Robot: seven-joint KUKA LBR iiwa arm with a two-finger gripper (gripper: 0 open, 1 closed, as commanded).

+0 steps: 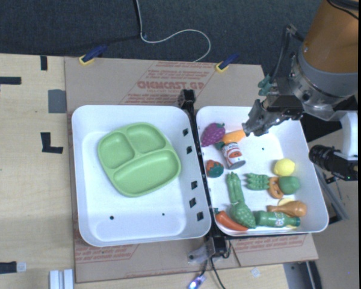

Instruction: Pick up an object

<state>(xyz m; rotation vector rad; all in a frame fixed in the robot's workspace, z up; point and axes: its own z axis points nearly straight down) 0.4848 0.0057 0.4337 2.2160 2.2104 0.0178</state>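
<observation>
1. A green divided plate (139,158) is lying in the left bin (87,122).
2. Toy foods are lying in the right bin (307,146): purple grapes (213,133) at the far left, a small can (233,154) just right of them, and a yellow lemon (284,167) further right.
3. The gripper (254,127) is hovering over the right bin's far side, just right of the grapes and can; whether its jaws are open or closed cannot be determined.

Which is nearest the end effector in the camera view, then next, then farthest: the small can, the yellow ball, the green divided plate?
From the end effector, above the right bin's back edge:
1. Small can, just below and left of it.
2. Yellow ball, further forward, on the right side.
3. Green divided plate, in the left bin.
</observation>
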